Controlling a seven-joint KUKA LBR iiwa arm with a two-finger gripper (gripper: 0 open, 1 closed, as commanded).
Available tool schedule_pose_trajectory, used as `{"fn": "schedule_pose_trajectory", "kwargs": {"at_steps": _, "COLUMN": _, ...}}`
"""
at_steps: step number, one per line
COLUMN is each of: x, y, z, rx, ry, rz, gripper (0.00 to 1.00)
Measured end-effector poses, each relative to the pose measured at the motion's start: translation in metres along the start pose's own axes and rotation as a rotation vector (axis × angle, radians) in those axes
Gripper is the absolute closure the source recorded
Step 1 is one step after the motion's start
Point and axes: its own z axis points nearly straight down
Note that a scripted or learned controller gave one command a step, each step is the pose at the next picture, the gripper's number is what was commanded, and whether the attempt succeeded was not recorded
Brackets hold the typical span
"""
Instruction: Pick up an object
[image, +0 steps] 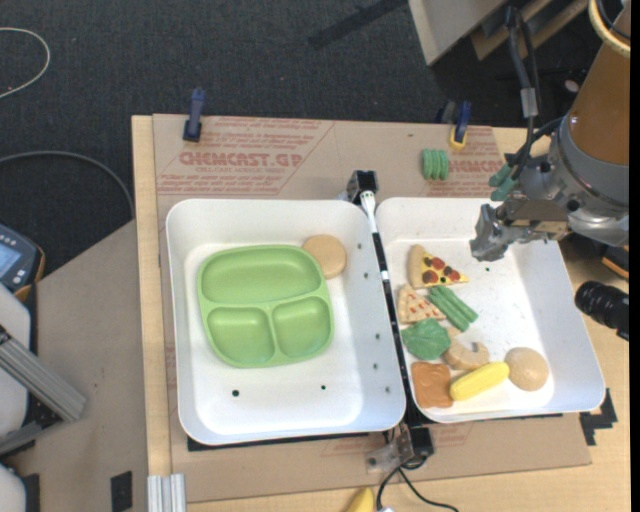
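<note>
1. Brown board covers the worktop (250, 150), with two white bins on it, side by side.
2. Left bin (190, 370) holds a green divided plate (265, 303) and a round tan cookie (325, 255) at the plate's upper right corner.
3. Right bin (570, 330) holds toy food: a pizza slice (432, 268), a green bean pod (452, 307), a yellow banana (478, 381) and a tan ball (527, 367).
4. Tool (487, 243) hangs over the right bin's upper part, above the pizza slice; I cannot tell whether it is released or clenched.
</note>
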Motion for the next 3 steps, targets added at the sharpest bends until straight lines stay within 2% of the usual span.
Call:
{"fn": "schedule_pose_trajectory", "kwargs": {"at_steps": 1, "x": -0.003, "y": 0.023, "z": 0.057, "rx": 0.026, "ry": -0.003, "rz": 0.004, "gripper": 1.00}}
{"fn": "schedule_pose_trajectory", "kwargs": {"at_steps": 2, "x": -0.031, "y": 0.055, "z": 0.139, "rx": 0.029, "ry": -0.004, "rz": 0.006, "gripper": 1.00}}
{"fn": "schedule_pose_trajectory", "kwargs": {"at_steps": 3, "x": -0.046, "y": 0.027, "z": 0.156, "rx": 0.025, "ry": -0.002, "rz": 0.006, "gripper": 1.00}}
